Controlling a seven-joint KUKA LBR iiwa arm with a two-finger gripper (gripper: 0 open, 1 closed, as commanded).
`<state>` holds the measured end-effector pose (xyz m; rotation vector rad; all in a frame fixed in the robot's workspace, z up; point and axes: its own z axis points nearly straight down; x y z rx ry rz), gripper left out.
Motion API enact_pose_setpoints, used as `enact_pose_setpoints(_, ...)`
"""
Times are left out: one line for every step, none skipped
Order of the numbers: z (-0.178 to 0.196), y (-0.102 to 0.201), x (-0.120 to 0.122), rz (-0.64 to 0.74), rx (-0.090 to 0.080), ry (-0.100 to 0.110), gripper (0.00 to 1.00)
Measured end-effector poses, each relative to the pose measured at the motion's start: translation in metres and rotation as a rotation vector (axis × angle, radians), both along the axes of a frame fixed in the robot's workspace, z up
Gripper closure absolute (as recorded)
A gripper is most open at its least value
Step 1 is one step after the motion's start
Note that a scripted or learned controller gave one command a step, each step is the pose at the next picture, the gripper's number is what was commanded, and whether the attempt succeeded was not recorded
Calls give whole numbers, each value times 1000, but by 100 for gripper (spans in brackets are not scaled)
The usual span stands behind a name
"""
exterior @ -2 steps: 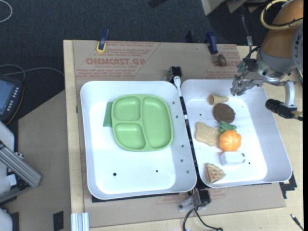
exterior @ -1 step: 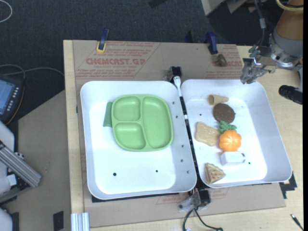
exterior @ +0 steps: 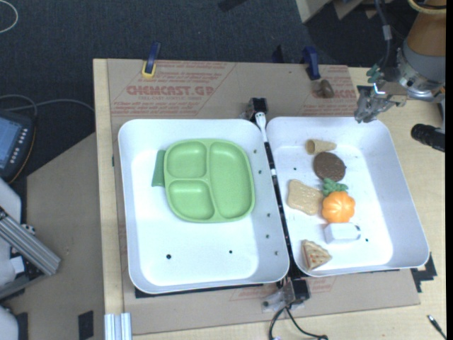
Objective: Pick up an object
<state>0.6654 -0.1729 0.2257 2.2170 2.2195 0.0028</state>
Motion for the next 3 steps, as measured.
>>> enact_pose_setpoints(-9, 47, -6, 2, 3, 7, 100)
enact_pose_setpoints(-4, 89, -16, 2, 3, 7, 100)
enact_pose_setpoints(-9, 113, -12, 2, 3, 7, 100)
